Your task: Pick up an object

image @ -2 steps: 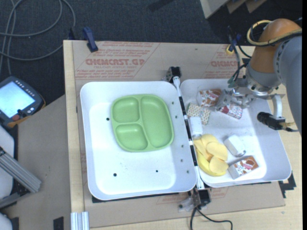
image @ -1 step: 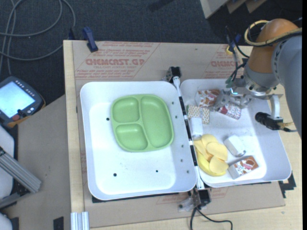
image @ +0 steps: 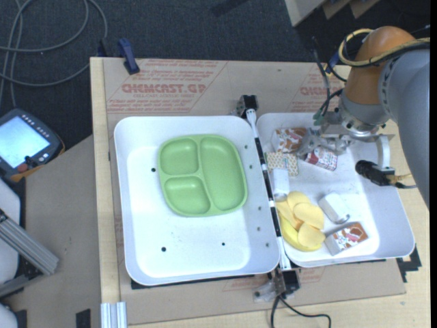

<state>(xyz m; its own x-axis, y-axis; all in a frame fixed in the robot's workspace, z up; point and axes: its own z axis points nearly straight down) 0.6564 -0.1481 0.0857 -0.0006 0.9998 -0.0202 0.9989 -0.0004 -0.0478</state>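
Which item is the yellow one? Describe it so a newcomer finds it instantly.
Look in the right bin, at its near-left corner beside the divider between the bins. The yellow pile of rounded slices sits there. It is the only plain yellow thing; its neighbours are printed packets and a white block.

Bench (image: 205, 80) is topped with printed brown cardboard. Two white bins sit on it side by side, touching: left bin (image: 136, 203), right bin (image: 389, 217).

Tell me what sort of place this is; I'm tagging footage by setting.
Probably a robotics lab bench, not a kitchen: two white bins sit on a cardboard-covered bench, cables trail on the floor, and a handheld controller lies nearby.
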